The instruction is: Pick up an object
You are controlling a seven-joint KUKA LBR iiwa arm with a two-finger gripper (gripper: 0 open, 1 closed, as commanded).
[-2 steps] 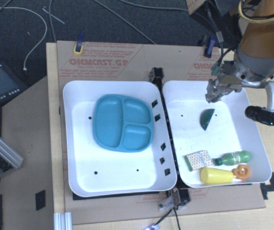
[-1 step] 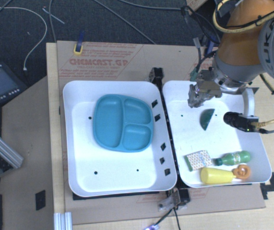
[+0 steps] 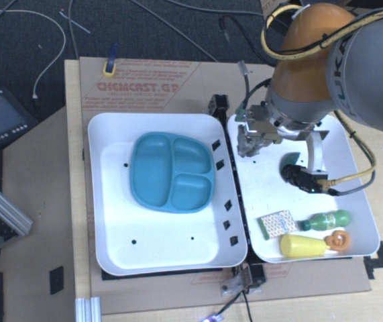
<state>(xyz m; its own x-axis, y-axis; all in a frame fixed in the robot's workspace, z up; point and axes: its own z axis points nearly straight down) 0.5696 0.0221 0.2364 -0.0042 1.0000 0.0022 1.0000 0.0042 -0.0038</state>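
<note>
Gripper (image 3: 250,141) over right bin (image 3: 359,180) upper-left corner, near the divider; finger state unreadable. Green bottle (image 3: 326,221), yellow object (image 3: 303,246), patterned packet (image 3: 276,223) crowd lower edge. Blue divided plate (image 3: 172,172) in left bin (image 3: 111,200).

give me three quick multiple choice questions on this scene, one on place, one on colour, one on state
1. Where does the divided plate lie?
A. left bin
B. right bin
C. on the cardboard

2. What colour is the bottle in the right bin?
A. red
B. green
C. white

3. How does the yellow object rest?
A. upright
B. on its side
C. on the plate

Answers: 1 A, it sits in the left bin. 2 B, its body is green. 3 B, it lies lengthwise at the bin's near edge.
</note>
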